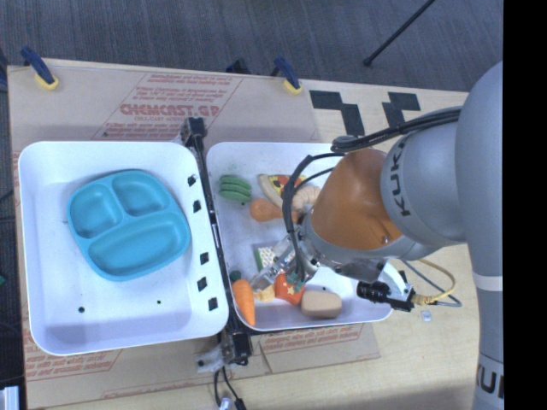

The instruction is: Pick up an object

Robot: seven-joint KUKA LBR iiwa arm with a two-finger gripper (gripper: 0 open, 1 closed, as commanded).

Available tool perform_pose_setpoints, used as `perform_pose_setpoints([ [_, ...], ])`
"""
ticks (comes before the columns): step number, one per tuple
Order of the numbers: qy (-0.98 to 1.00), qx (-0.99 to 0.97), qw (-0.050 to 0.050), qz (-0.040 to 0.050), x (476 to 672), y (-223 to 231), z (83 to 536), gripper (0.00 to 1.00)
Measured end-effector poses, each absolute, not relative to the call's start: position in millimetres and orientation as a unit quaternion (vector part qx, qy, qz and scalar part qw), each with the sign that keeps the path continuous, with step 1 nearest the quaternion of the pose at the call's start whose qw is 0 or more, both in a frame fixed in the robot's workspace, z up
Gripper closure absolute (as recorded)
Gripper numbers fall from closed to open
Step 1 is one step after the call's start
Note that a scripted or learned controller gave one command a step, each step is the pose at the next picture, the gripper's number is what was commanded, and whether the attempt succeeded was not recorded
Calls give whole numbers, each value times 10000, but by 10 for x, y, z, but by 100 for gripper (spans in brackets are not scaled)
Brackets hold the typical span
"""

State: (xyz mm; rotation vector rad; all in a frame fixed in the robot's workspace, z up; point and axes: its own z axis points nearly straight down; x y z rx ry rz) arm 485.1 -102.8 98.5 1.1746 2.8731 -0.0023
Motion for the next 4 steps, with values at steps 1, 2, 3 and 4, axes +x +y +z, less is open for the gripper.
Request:
perform_pose_setpoints([
  [1, 9193, 3936, 46, 9, 5610, -1004, 960, 0],
  [2, 9334, 3589, -7, 2, 6269, -949, 921, 0],
  [3, 9392, 3434, 0, 4, 6514, -1015, 986, 0],
  [4, 9477, 3191, -12, -1, 6016, -952, 914, 0],
])
